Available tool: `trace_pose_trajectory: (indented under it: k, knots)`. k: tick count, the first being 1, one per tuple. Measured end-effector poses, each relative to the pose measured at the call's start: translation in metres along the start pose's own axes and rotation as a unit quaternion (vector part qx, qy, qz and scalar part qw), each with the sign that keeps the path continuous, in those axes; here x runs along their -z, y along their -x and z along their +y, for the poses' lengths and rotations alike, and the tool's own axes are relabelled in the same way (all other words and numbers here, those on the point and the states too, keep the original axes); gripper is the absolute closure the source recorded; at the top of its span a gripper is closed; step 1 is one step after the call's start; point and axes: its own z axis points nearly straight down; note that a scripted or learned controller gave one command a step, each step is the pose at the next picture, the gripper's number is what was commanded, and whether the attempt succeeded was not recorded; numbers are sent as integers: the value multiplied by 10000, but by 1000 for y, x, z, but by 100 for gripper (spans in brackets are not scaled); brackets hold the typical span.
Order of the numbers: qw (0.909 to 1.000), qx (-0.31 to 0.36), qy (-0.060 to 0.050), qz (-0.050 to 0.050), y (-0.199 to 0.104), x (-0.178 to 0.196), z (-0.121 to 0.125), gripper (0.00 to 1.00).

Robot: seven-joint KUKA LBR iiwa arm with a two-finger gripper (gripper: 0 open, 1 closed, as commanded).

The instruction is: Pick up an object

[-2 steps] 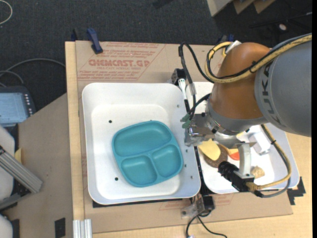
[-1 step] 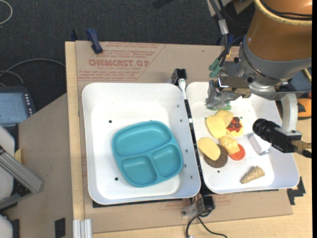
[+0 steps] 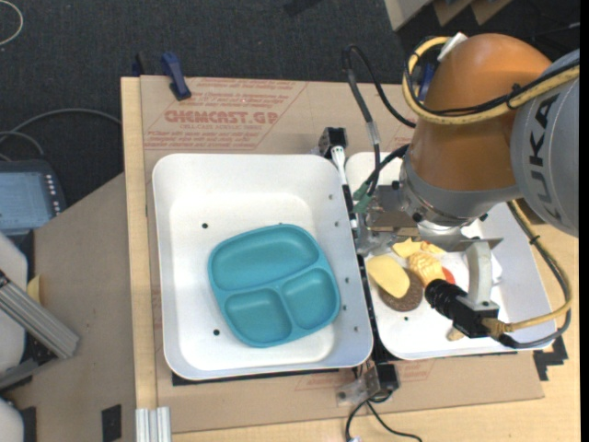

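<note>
Two bins sit side by side on the counter (image 3: 239, 118). A divided tray (image 3: 273, 284) lies in the left bin (image 3: 184, 191). Small items (image 3: 405, 274) cluster in the right bin (image 3: 515, 274), near its left wall, beneath the arm (image 3: 479, 118)

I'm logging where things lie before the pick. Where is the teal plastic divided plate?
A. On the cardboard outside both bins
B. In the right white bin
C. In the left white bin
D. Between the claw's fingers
C: the teal plastic divided plate lies flat on the floor of the left white bin, apart from the arm working over the right white bin.
</note>
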Motion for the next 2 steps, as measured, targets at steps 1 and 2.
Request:
trace_pose_trajectory:
  k: [1,2]
  knots:
    - [9999,47,99,20,-79,78,9,100]
    - [10000,-9,35,1,-42,-7,63,100]
